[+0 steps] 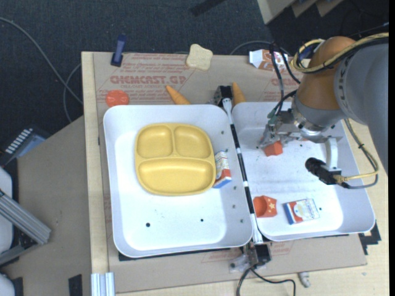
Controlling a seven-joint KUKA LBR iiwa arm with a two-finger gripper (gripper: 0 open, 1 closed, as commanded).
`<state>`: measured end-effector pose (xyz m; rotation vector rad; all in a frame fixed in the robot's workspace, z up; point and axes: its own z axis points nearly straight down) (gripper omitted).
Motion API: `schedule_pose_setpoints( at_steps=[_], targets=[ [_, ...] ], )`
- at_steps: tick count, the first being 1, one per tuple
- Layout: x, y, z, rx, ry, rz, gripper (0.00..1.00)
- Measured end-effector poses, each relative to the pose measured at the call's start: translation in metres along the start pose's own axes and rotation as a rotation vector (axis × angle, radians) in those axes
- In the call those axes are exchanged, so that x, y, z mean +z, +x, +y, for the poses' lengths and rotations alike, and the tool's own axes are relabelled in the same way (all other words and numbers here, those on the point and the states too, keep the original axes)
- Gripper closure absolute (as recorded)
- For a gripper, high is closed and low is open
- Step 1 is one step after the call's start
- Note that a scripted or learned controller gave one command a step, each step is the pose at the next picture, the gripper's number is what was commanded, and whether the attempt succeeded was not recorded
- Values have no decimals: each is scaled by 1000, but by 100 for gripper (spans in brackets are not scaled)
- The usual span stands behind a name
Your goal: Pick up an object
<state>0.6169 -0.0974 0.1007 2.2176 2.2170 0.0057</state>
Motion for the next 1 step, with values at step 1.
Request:
schedule_pose_setpoints(
  at_steps=[1],
  targets=[
    [-85, 99, 20, -4, 3, 4, 100]
  ],
)
